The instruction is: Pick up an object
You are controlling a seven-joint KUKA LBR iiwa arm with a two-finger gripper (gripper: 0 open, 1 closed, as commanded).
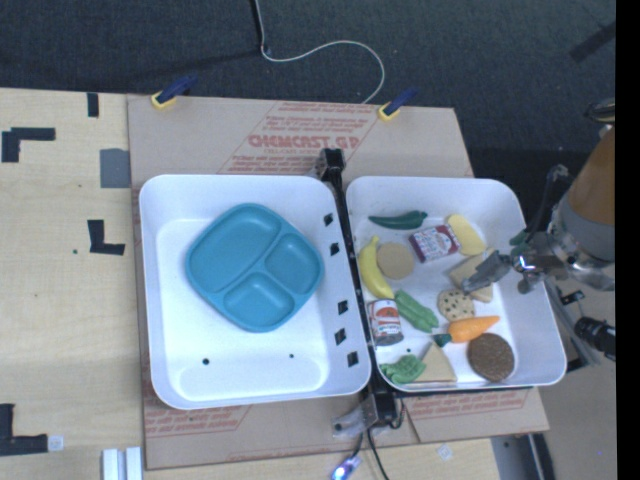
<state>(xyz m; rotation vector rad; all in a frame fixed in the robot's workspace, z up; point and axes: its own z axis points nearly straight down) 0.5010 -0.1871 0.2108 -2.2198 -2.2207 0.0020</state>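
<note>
Approach stage of a pick, by the look of it. End effector [487,271] low over the right bin [440,188], reaching in from the right, poised above a pale wedge just beside a chocolate-chip cookie [455,303]. Clenched or released: cannot tell. Nothing visibly grasped.

Candidate objects crowded together in that bin: banana [375,268], green pepper [398,220], small can [385,320], carrot [472,328], brown round patty [491,356].

Next move, likely: a straight drop onto one item and a firm close without nudging the neighbours, then a clean lift.

Left bin [250,373] holding a blue sectioned plate [255,266]. Both bins on a cardboard sheet [300,133] clamped at its far corners, on a light wood table [60,318] with black marks. Beyond, dark carpet [120,18] and a loose white cable [320,51].
</note>
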